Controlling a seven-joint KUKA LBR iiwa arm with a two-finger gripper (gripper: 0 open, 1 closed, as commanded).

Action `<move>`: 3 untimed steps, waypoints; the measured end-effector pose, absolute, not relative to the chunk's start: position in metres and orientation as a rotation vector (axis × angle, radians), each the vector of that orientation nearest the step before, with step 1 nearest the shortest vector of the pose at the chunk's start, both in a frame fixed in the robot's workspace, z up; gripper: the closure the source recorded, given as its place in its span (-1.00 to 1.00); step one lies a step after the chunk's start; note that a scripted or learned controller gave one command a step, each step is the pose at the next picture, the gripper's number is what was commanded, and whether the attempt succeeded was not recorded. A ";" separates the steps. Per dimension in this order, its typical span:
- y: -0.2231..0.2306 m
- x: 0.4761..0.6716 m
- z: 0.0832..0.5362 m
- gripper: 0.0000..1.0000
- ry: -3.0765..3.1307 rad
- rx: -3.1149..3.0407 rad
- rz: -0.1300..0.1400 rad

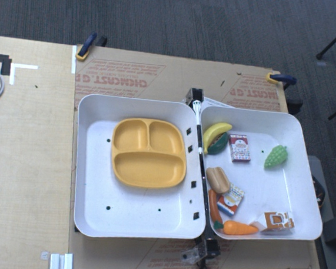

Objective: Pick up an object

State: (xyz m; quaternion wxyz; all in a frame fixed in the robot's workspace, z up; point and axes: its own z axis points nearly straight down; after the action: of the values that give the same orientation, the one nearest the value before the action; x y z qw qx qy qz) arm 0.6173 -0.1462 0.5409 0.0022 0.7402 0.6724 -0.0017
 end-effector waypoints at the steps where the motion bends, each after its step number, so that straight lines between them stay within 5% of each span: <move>1: -0.219 0.611 0.370 1.00 2.430 1.989 -0.002; 3: -0.219 0.613 0.389 1.00 2.430 1.982 -0.004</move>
State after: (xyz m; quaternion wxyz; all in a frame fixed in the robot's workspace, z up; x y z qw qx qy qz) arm 0.6126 -0.2191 0.3892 0.0028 0.6321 0.7749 -0.0011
